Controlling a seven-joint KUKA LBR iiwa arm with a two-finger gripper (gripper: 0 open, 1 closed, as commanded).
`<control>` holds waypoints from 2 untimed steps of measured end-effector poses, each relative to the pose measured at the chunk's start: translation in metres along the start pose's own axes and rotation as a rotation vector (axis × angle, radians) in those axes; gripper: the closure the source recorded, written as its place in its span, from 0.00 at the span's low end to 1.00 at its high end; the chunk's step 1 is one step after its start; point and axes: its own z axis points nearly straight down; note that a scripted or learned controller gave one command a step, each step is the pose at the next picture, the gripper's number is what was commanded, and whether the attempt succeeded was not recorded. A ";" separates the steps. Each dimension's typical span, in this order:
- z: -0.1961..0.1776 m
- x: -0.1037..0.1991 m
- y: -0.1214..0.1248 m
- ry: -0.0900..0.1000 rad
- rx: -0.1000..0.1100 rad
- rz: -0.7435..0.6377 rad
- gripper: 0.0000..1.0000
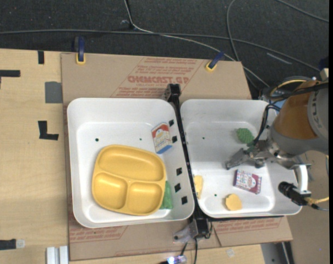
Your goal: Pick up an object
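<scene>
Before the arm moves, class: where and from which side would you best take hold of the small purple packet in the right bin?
The purple packet lies flat on the right bin floor, clear of the yellow round piece and the walls. Probably best come straight down from above and pinch across its shorter width, one finger on each long edge. The gripper sits just up-left of it.

Divided tray (129, 180) in left bin (78, 147); packet (247, 181) in right bin (210, 111).

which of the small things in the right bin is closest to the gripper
The purple packet, lying just below the gripper. The green piece sits farther up the right bin, and the round yellow piece lies near its front wall.
</scene>
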 end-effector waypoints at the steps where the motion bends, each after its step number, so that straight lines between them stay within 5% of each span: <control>1: -0.013 -0.001 0.001 -0.003 -0.005 0.001 1.00; 2: -0.055 0.002 0.000 0.002 0.000 0.000 1.00</control>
